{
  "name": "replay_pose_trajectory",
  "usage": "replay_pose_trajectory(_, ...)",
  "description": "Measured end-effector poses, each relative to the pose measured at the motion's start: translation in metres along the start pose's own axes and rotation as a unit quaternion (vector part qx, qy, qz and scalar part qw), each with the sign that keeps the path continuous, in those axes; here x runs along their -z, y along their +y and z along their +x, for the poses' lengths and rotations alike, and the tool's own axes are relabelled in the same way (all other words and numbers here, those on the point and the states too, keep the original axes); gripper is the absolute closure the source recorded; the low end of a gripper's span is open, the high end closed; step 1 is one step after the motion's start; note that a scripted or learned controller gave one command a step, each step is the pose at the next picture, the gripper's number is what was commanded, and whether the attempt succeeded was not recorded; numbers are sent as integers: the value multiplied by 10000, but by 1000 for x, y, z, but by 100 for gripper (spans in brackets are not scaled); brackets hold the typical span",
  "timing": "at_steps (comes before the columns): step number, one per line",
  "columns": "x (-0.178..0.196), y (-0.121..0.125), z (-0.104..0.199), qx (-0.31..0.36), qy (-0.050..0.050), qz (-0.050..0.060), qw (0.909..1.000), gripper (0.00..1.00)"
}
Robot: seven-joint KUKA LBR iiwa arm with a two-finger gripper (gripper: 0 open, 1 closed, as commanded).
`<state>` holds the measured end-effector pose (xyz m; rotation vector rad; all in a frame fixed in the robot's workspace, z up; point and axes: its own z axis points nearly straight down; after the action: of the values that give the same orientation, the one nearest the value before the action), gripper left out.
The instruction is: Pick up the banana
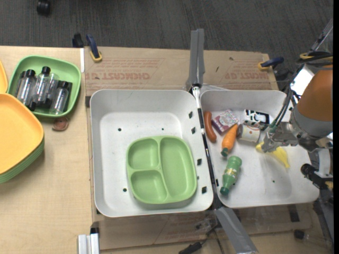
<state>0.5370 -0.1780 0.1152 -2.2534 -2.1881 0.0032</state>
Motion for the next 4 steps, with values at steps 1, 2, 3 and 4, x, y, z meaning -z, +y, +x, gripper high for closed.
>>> replay_pose_trajectory(1, -25, -48, -44, -371, 6, 8, 9993, 100)
replay_pose_trajectory(2, 9, -15, -29, -36, 2, -4, 10000, 100)
replay_pose_trajectory(3, -25, -63, 60, -575, 7, 18, 9983, 100)
replay_pose_trajectory(4, 21, -8, 26, 893, 2, -1, 9960, 100)
